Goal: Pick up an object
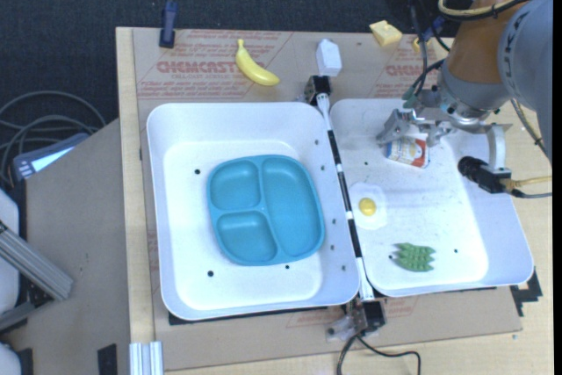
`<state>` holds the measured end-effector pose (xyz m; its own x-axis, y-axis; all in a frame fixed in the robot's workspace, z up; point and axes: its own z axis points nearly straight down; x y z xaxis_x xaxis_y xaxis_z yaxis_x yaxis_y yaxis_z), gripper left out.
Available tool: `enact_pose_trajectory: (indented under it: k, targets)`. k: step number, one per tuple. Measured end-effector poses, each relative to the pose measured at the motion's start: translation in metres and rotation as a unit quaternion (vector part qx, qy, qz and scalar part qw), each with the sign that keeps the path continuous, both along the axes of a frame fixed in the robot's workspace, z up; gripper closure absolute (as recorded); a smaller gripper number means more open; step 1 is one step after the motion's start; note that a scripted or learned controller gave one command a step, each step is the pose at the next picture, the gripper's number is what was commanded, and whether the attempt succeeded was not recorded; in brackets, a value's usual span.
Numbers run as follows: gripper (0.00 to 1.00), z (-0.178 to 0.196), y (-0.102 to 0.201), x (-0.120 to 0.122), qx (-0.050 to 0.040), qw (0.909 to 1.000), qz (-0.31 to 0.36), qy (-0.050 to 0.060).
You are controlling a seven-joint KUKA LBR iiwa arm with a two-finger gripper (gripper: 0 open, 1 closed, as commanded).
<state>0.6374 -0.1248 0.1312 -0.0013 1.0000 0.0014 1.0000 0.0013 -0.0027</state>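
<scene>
My gripper (411, 133) hangs low over the far part of the right bin (492, 255), its fingers spread apart. Right under it, a small white carton with red and blue print (409, 153) lies on the bin floor; its upper edge is hidden by the gripper. The fingers stand at the carton's two sides, and I see no grip on it. Nearer the camera in the same bin lie a fried egg toy (367, 208) by the left wall and a green pea pod (413, 256).
The left bin (176, 145) holds a blue divided plate (263, 209). On the board behind the bins lie a banana (255, 66), a small white item (328, 57), a cheese wedge (385, 33) and a dark blue item (168, 22).
</scene>
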Motion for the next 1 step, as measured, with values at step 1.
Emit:
enact_pose_trajectory:
  k: [1]
  targets:
    - [0.0,-0.0419,-0.0144,0.0033,-0.0014,1.0,0.0,-0.004]
